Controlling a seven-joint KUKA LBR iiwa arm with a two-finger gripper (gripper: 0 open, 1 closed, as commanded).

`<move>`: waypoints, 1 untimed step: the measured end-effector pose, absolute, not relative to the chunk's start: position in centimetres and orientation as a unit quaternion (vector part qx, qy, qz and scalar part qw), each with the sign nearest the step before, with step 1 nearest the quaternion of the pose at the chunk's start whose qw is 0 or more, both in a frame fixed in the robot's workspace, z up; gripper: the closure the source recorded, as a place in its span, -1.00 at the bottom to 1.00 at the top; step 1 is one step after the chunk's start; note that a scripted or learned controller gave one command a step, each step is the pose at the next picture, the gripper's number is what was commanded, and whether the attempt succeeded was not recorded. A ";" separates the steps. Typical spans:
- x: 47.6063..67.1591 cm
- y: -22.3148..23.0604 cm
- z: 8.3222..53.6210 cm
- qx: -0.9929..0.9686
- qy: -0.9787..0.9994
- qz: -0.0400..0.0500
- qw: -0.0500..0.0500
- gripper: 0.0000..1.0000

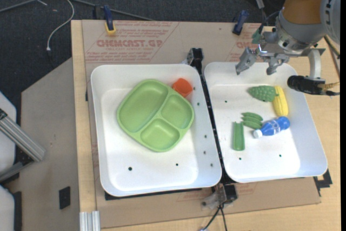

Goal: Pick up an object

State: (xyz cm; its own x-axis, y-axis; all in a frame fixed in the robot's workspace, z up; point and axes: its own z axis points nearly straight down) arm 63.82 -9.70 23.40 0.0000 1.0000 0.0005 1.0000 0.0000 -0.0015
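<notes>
So from the overhead camera, the tabletop (135, 35) has two white bins sitting side by side on it. The left bin (108, 170) has a green divided plate (155, 114) roughly in its middle, tilted diagonally, and a small orange object (183, 86) touching the plate's upper right edge, close to the bin's far right corner.

The right bin (270, 165) is where the pickable stuff is. There's a yellow corn cob (280, 101) standing lengthwise near the bin's right side, with a dark green leafy thing (264, 93) right beside it on the left, touching or nearly so. Below those is a blue and white bottle-like toy (272, 127) lying on its side, a small green pod-shaped piece (251, 119) just beside its left end, and a green stick-shaped piece (238, 136) lying upright-ish a bit further left, toward the bin's middle.

The arm (308, 2) comes in from the right, and the end effector (259, 64) hangs over the far edge of the right bin, above the leafy thing and corn. Its two fingers are spread apart with nothing between them, so it's not gripping anything. All the objects are lying in the bins.
</notes>
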 end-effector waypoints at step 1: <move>63.3 -9.5 17.6 -0.707 -0.707 0.001 0.001 -1.00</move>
